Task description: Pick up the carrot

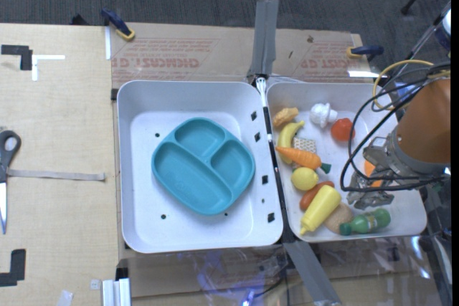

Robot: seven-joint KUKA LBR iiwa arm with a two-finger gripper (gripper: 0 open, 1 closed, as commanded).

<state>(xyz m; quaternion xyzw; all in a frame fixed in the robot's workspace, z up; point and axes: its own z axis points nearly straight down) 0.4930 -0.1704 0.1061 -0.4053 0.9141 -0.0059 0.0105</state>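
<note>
The carrot [301, 156] is orange with a green stub at its right end. It lies slanted in the middle-left of the right bin [412, 226], between a banana [289, 134] above and a lemon [305, 178] below. My gripper [371, 188] hangs low over the bin's right side, well to the right of the carrot and apart from it. Cables and the wrist hide its tip. A small orange piece [368, 168] shows just beside it.
The right bin also holds a red tomato [342, 129], a white toy [323, 113], a yellow bottle [320, 206] and a green bottle [367, 221]. A blue divided plate [204, 165] sits in the left bin [129, 175]. Scissors [7, 150] lie at the far left.
</note>
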